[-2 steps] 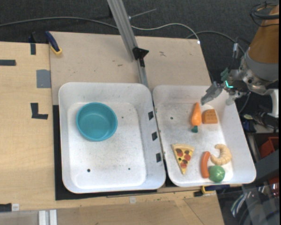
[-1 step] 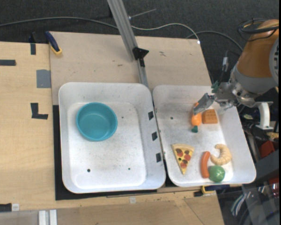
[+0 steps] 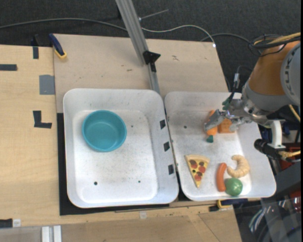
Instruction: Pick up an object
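My gripper [image 3: 218, 119] is low in the right bin [image 3: 192, 105], at its back right part, with the grey and orange arm [image 3: 272, 79] behind it. Right under and against the gripper lie orange pieces: a carrot-like one [image 3: 211, 129] with a small dark green tip [image 3: 210, 139], and an orange block [image 3: 226, 127]. Whether either sits in the gripper is hidden. Toward the front of the same bin lie a pizza slice [image 3: 197, 168], a red sausage [image 3: 221, 176], a tan croissant-shaped piece [image 3: 239, 165] and a green ball [image 3: 234, 186].
The left bin [image 3: 141, 185] holds a teal bowl [image 3: 104, 130] at its back left. A metal pole [image 3: 136, 29] slants down to the ridge between the bins. Cables and arm parts crowd the right bin's right side [image 3: 275, 147].
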